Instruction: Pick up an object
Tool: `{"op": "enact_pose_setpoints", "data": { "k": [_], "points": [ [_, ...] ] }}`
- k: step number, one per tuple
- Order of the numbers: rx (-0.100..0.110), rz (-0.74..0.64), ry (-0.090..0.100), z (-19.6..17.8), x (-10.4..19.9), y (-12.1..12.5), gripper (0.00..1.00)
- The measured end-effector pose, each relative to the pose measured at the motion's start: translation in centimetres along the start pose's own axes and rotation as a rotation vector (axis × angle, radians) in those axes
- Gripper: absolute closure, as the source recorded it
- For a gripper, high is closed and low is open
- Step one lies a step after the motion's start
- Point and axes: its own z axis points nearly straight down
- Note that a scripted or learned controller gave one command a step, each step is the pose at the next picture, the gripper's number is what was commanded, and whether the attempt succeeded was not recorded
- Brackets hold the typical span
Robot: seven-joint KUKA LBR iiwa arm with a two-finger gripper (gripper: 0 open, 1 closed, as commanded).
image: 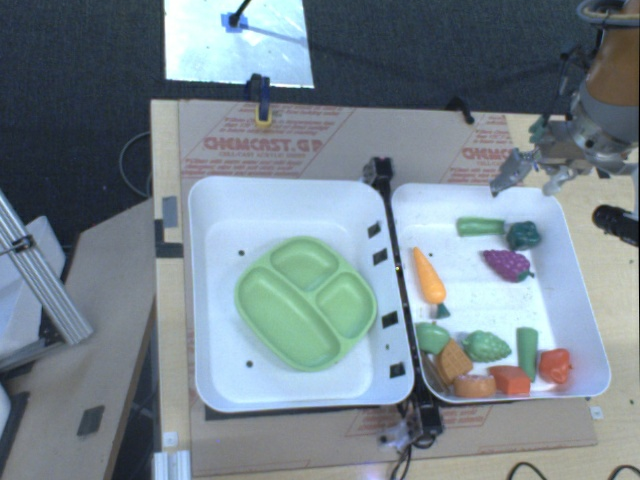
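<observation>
Toy foods lie in the right bin [580, 268]: a green vegetable [480, 226] with a dark green piece [523, 234] beside it, purple grapes [507, 264] and an orange carrot [430, 278]. Several more pieces are crowded along the near edge, among them a leafy green piece [487, 345], a green cylinder [527, 346] and a red piece [555, 365]. My gripper [530, 179] hangs over the bin's far right rim, open, with nothing between its fingers. It is above and behind the green vegetable.
The left bin [215, 268] holds a light green divided plate [305, 303]. A black divider with clips [390, 268] runs between the bins. A blue clamp [261, 98] stands at the bench's back edge, and a metal frame [40, 278] stands at the left.
</observation>
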Motion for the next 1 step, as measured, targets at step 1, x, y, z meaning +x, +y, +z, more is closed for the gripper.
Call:
{"op": "enact_pose_setpoints", "data": {
  "k": [1],
  "points": [
    [0.004, 0.001, 0.001, 6.24, 0.08, 0.25, 0.0]
  ]
}}
